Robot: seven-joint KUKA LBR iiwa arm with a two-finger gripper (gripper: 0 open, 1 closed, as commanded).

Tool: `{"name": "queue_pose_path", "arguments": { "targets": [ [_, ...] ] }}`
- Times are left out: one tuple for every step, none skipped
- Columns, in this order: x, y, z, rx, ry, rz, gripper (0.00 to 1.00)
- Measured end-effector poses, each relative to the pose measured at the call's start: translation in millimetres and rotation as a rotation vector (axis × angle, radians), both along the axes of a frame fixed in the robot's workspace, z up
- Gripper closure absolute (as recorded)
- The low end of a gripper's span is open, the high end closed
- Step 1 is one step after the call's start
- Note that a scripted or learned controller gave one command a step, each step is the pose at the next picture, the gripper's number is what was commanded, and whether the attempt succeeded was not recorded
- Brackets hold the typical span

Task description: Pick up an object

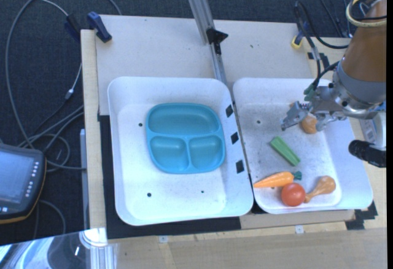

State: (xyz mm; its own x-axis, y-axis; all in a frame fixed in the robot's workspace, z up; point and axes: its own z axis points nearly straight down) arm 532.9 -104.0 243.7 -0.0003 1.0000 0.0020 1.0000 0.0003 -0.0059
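- My gripper (305, 119) hangs low over the upper part of the right bin (264, 102), and a small orange-brown object (309, 124) sits right at its fingertips; whether the fingers actually clamp it I cannot tell from this angle.
- To do this step well, I judge I should confirm the object is centred between the fingers before lifting, then rise straight and slowly so it does not slip out.
- Just below-left of the gripper lies the green stick (285, 151), near but apart from it.
- Farther toward the bin's near edge sit the carrot (274, 180), the red tomato (293, 194) touching it, and a tan pear-shaped piece (322, 187) beside the tomato.
- The left bin (129, 139) holds a blue divided plate (184, 137), well apart from the gripper.
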Motion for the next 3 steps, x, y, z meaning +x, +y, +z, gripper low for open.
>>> {"name": "queue_pose_path", "arguments": {
  "targets": [
    [2, -4, -62, 0.000, 0.003, 0.000, 0.00],
    [-7, 1, -122, 0.001, 0.003, -0.001, 0.00],
    [-4, 1, -108, 0.000, -0.007, 0.000, 1.00]
  ]
}}
